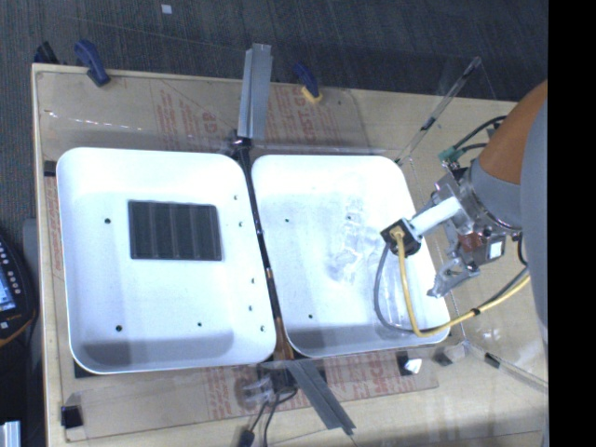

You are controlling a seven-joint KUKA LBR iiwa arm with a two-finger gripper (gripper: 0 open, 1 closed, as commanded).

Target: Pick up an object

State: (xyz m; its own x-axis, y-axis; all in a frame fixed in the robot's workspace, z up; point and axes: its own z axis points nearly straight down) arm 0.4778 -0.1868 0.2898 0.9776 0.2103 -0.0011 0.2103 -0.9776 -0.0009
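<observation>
Left bin (93,277) with dark slab (175,230), right bin (307,319) perhaps clear plastic (346,245), claw (456,264) state unclear

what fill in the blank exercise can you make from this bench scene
Both bins are coloured ____. The dark ribbed panel lies in the view's ____ one. The clear item lies in the view's ____ one.
Missing words: white, left, right.

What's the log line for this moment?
claw: over right edge of right bin, no object seen in it | left bin: dark ribbed slab | right bin: clear item near middle | pick: not yet done
</observation>
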